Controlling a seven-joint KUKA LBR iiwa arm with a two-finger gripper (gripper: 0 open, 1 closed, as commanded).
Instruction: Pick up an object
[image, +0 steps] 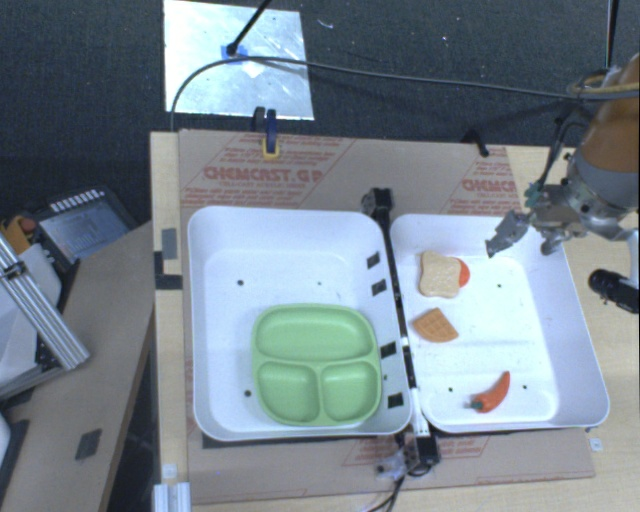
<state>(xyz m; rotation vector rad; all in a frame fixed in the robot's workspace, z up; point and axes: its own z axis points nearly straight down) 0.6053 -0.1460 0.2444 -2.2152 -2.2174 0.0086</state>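
Observation:
In the right bin (575, 330) lie a pale slice of toy bread (438, 275) with a red-orange piece (462, 272) tucked at its right side, a tan cracker-like wedge (435, 326) below it, and an orange-red chilli pepper (492, 392) near the front. My gripper (527, 235) hangs above the bin's back right part, to the right of the bread and apart from it. Its two fingers are spread, with nothing between them.
The left bin (215, 300) holds a green divided plate (315, 362). A black divider with clips (392, 300) runs between the bins. Cables and a foil sheet (240, 55) lie at the back; grey equipment (45, 290) stands at the left.

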